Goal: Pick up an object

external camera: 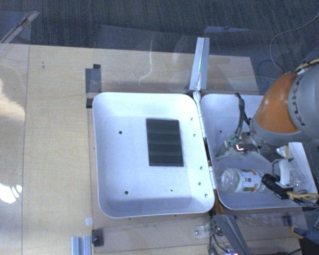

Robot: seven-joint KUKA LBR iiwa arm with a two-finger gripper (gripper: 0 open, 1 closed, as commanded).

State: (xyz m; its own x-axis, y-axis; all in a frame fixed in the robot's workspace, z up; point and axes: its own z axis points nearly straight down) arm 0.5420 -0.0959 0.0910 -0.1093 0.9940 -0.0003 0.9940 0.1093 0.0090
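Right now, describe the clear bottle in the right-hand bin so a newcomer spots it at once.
Find the shallow white bin on the view's right, under the grey arm. Along its near wall a clear plastic bottle lies on its side, a pale label around its middle. It is the only see-through thing; the neighbouring bin holds a flat dark ribbed rectangle.

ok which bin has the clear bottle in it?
The bin on the view's right, under the arm: the clear bottle lies on its side there. The other bin holds a dark ribbed slab.
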